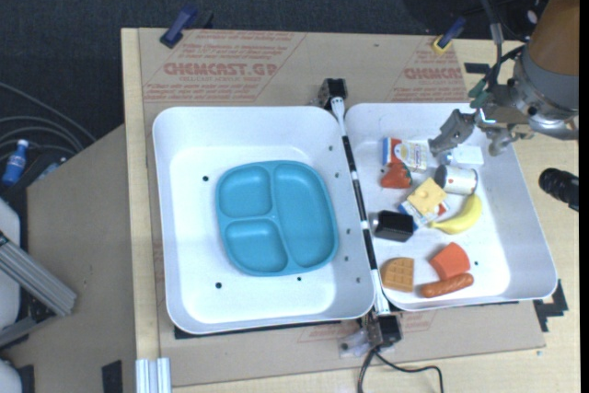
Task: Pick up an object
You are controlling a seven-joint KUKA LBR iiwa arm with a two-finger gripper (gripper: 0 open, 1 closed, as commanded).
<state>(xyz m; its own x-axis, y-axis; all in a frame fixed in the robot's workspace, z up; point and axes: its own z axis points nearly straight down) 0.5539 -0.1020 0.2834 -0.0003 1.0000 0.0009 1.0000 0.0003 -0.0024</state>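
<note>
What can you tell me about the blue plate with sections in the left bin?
The light blue, rounded-rectangular plastic divided plate has three compartments: two toward the view's left, one above the other, and one long one on the right, parted by raised ridges. It looks smooth and matte, with nothing in it. It lies flat, right side up and slightly rotated, near the middle of the shallow white left bin, touching only the bin's floor.

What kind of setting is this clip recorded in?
Most likely a robotics lab bench for pick-up trials: two shallow white bins clamped side by side on a paper-covered board, a grey two-finger gripper over the right bin's toy food, such as a yellow plastic banana, and loose cables on dark carpet.
</note>
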